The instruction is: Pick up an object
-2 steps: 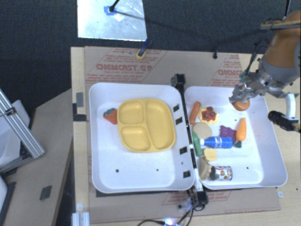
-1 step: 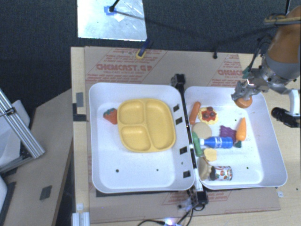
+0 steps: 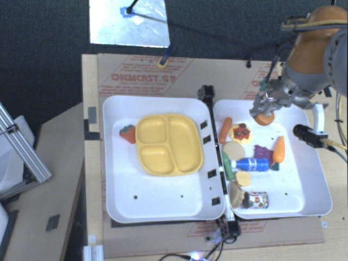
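Over on the left, the left bin (image 3: 117, 200) holds a yellow divided plate (image 3: 167, 144) lying flat near its middle, three compartments facing up, and tucked just beside the plate's left edge is a small strawberry toy (image 3: 128, 133), red-orange with a green top. A black divider strip (image 3: 215, 145) runs between the two bins where their rims meet. Moving across, the right bin (image 3: 310, 194) is crowded: a slim orange piece like a hot dog (image 3: 225, 130) lies along its left wall, with a small pizza slice toy (image 3: 241, 133) right next to it. Below those a blue and white bottle (image 3: 253, 164) lies on its side, a purple toy (image 3: 263, 151) sitting just behind it and a green piece (image 3: 227, 166) at its left end. Nearer the front edge there is a small can (image 3: 256, 200) on its side with a red label. A carrot toy (image 3: 279, 149) stands tilted toward the right of the pile. At the far right the arm comes in over the back of that bin, and its gripper (image 3: 264, 114) hangs low above the rear corner with an orange round object (image 3: 265, 119) pinched at its tip, the fingers closed around the top of it, clear of the other toys.
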Action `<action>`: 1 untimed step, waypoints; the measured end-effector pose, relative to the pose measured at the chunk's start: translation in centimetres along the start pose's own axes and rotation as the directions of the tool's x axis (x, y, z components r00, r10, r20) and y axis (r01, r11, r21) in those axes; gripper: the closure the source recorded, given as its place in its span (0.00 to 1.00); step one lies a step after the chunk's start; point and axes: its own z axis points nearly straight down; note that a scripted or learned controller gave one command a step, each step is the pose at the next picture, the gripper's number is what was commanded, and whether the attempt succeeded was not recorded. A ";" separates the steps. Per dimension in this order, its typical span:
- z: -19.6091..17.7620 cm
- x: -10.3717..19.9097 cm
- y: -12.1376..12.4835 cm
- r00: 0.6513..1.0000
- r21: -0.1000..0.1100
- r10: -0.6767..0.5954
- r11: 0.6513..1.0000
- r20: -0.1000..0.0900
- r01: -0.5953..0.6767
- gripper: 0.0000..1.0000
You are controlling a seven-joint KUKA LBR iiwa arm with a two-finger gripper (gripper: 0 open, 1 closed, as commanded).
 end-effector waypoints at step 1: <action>0.0 5.7 0.1 1.000 0.000 -0.001 1.000 0.000 0.001 1.00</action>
